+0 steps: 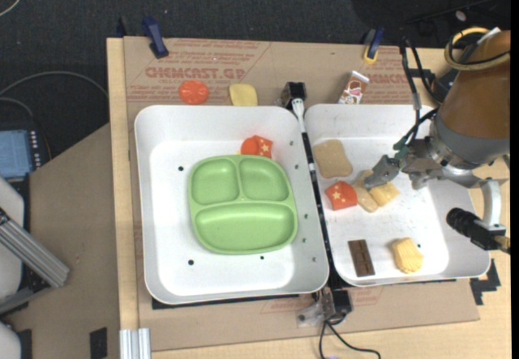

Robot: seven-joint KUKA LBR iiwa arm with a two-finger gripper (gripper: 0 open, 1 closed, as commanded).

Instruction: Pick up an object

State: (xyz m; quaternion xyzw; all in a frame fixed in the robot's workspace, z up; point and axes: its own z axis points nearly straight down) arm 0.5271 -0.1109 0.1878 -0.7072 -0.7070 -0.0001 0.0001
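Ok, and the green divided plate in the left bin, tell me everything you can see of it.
The green plate is a rounded-square tray in pale matte green, plastic by its look. Raised ridges split it into three compartments: two smaller ones at the far side and one wide one at the near side. All three look bare. It lies flat, right way up, about mid-floor in the left bin. A small red and orange toy sits at its far edge; contact is unclear.

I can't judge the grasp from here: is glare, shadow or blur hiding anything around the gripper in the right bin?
Camera view: even overhead light, no strong glare on the right bin; soft shadows only. The gripper is slightly blurred and dark over the pale food piece, so its contact is unclear. The green tray and red piece are sharp.
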